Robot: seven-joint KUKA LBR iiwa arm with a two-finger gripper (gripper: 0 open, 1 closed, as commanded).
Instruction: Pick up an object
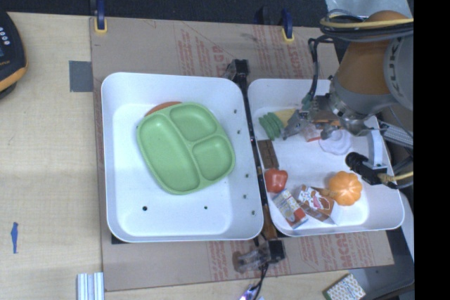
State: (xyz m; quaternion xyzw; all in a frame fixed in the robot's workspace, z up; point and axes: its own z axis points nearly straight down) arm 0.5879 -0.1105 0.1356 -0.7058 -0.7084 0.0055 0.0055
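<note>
My pincer (294, 124) is down in the right bin (394, 218), right by the green thing (271, 125) near the divider. Honestly can't tell how open it is or if it's got anything. Orange fruit (344, 187) sits nearer the front.

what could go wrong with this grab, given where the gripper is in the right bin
1. The gripper sits low beside the green item near the bin's top-left corner; the right bin wall and divider may block a clean close.
2. The yellow piece lies right against the green item, so the fingers might catch both or push one away.
3. The orange fruit, red item and packets crowd the lower part; a sweep could knock them about.
</note>
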